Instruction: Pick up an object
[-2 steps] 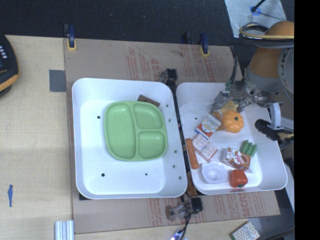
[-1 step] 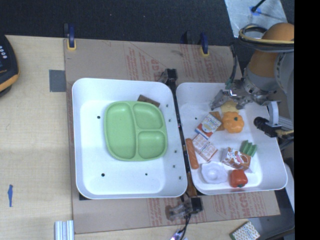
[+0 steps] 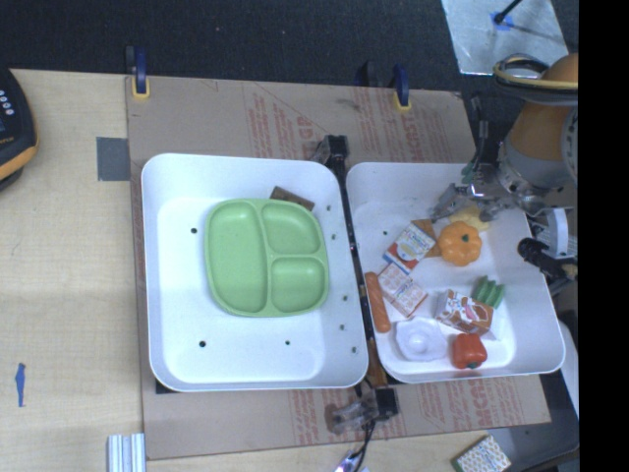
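My gripper (image 3: pixel 473 205) hovers over the far part of the right bin (image 3: pixel 536 362), open, with nothing between its fingers. Just in front of it lies an orange round fruit (image 3: pixel 460 245). To the left of the fruit is a small red-and-white packet (image 3: pixel 410 246), with a second packet (image 3: pixel 401 289) nearer the front. An orange carrot-like stick (image 3: pixel 376 303) runs along the bin's left wall. Toward the front are a white cup (image 3: pixel 420 342), a red pepper (image 3: pixel 469 351), a printed pouch (image 3: pixel 464 310) and a green vegetable (image 3: pixel 487 291).
The left bin (image 3: pixel 172 347) holds a green divided plate (image 3: pixel 265 257), with a small brown item (image 3: pixel 292 199) at the plate's far edge. The arm enters from the upper right. Blue clamps (image 3: pixel 400 87) hold the cardboard base at the back.
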